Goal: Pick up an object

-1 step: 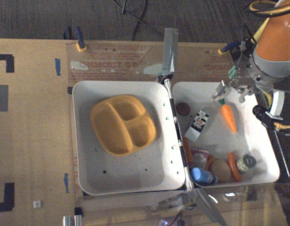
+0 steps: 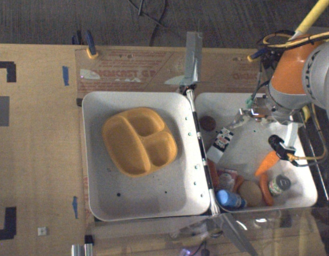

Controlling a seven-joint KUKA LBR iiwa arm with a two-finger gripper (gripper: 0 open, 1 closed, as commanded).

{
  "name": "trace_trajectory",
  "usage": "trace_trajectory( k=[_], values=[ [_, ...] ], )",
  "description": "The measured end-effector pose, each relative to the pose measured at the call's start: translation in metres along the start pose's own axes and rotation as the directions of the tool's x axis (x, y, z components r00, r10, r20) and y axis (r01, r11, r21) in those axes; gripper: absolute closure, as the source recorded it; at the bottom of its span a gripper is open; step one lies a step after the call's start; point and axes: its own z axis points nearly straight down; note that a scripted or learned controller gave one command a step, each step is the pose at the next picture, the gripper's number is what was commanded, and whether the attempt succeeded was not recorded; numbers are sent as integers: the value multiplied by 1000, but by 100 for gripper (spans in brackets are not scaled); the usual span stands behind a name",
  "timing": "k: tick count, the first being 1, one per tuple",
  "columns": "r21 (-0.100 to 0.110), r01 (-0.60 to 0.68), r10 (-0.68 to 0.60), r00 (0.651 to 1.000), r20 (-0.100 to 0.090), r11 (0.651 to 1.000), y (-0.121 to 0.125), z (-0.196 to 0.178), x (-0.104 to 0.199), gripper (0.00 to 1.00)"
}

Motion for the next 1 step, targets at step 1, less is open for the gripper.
trace_trajectory(
  k=[1],
  values=[
    [-3, 33, -33, 999, 2, 999, -24, -67, -53, 0]
  ],
)
